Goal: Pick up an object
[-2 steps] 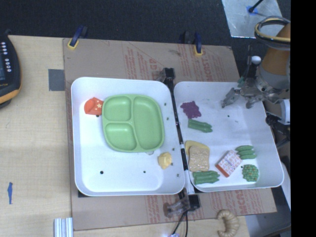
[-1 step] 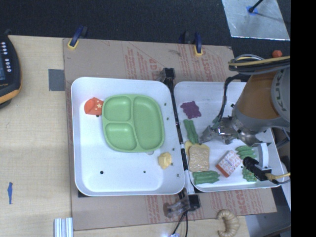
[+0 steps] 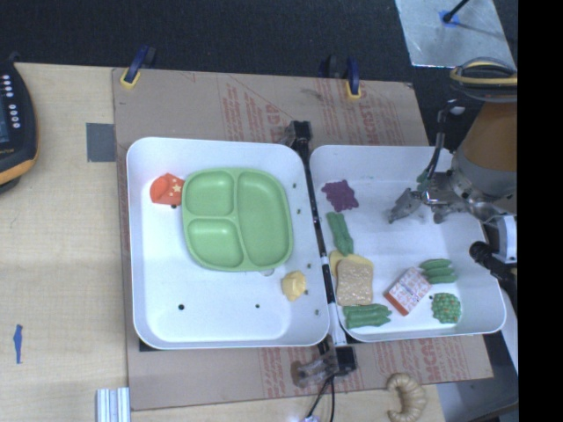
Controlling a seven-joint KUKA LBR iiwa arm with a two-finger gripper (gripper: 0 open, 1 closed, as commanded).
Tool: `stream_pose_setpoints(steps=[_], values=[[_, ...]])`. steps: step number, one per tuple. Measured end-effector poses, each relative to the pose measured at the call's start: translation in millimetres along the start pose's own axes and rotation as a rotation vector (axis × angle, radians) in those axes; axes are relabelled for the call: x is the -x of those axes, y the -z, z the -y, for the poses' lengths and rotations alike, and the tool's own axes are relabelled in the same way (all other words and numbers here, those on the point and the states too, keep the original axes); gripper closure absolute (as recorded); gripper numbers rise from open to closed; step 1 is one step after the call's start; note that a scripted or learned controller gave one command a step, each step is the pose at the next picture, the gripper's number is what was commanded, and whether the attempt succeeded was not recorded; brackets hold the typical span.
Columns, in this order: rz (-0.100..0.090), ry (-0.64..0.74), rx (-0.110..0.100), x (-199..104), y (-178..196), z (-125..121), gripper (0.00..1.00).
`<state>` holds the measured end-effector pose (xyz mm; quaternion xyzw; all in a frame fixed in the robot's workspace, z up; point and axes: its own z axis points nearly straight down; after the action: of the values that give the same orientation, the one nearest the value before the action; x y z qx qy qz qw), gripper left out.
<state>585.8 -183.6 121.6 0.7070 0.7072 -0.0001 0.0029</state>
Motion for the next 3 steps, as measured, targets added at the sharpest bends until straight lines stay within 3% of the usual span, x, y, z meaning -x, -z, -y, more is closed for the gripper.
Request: stream_pose_setpoints(steps=[1,2,3], values=[[-0.006,0.013,0.0,-90.6,35.7,-50.6,0.0],[-0.003,0.007,-0.01,-84.6,-33.3,-70.0,0.0],[-0.002,0.01,-0.006,-83.5,-17.3,-71.5,1.0]])
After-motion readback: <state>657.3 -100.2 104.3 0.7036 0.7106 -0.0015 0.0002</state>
